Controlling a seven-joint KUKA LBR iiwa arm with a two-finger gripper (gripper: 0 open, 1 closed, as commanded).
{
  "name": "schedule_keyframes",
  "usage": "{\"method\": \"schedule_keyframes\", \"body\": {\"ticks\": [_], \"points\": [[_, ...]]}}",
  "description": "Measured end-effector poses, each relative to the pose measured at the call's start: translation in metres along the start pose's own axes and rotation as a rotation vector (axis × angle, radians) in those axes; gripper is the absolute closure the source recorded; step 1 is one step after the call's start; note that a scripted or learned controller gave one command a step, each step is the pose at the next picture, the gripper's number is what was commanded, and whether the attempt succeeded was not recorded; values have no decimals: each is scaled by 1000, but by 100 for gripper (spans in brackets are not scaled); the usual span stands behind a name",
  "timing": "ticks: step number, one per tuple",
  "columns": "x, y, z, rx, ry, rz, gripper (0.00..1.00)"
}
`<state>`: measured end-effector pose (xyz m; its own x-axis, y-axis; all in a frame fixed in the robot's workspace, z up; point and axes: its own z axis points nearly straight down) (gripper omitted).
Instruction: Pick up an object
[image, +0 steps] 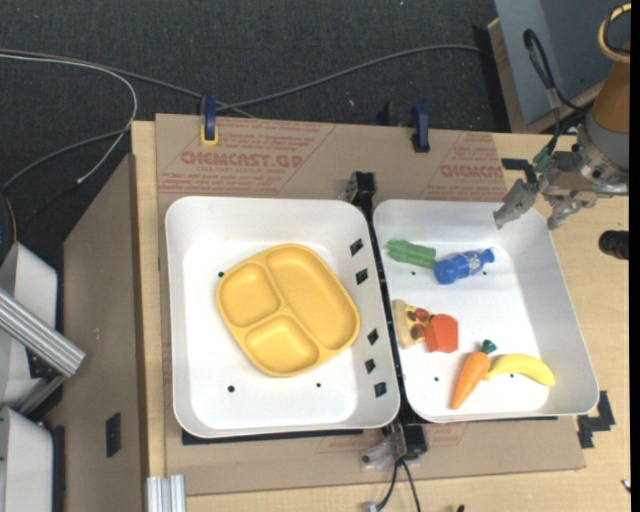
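Note:
The right bin (560, 300) holds a green vegetable toy (410, 253), a blue bottle (462, 265), a pizza slice (408, 322), a red block (441, 333), an orange carrot (470, 376) and a yellow banana (524, 369). My gripper (533, 208) hovers over the bin's far right corner, above and right of the blue bottle. Its two fingers (511, 207) stand spread apart with nothing between them.
The left bin (190, 330) holds a yellow three-compartment plate (288, 308). Black clips line the divider between the bins (371, 300). Blue clamps (209, 118) hold the cardboard at the back. Cables run across the dark floor behind.

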<state>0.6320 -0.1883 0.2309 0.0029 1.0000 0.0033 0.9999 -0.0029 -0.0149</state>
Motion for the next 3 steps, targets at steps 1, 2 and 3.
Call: {"method": "schedule_keyframes", "body": {"ticks": [1, 2, 3], "points": [[1, 2, -9, -15, -3, -3, 0], [10, -2, 41, -11, -2, -4, 0], [14, 1, 83, -12, -2, -5, 0]]}}
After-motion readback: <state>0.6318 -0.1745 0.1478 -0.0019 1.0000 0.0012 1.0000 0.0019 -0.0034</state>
